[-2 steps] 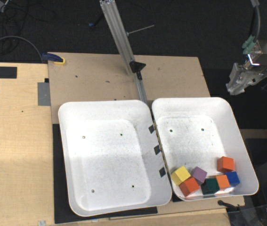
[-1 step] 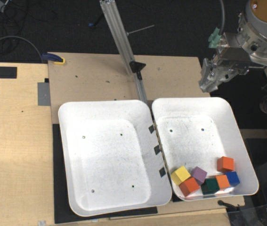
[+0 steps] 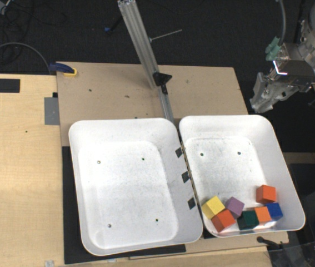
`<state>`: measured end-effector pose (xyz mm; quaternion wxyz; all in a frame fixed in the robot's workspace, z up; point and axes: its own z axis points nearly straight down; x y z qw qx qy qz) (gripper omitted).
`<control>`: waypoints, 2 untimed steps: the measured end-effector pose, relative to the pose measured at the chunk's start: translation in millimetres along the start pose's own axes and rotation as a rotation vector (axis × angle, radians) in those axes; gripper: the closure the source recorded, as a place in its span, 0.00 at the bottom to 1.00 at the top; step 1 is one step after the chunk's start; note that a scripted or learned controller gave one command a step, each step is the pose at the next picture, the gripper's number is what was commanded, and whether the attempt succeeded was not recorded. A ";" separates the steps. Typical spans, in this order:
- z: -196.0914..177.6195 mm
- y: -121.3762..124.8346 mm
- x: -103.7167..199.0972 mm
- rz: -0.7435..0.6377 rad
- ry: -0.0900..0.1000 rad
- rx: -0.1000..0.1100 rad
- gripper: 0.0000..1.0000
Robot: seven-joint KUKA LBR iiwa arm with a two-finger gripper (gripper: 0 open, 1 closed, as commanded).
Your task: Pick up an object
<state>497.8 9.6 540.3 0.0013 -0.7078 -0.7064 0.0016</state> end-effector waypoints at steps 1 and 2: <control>28.2 -11.1 53.5 -0.007 0.001 0.002 1.00; -1.4 -3.3 87.7 -0.005 0.001 -0.004 1.00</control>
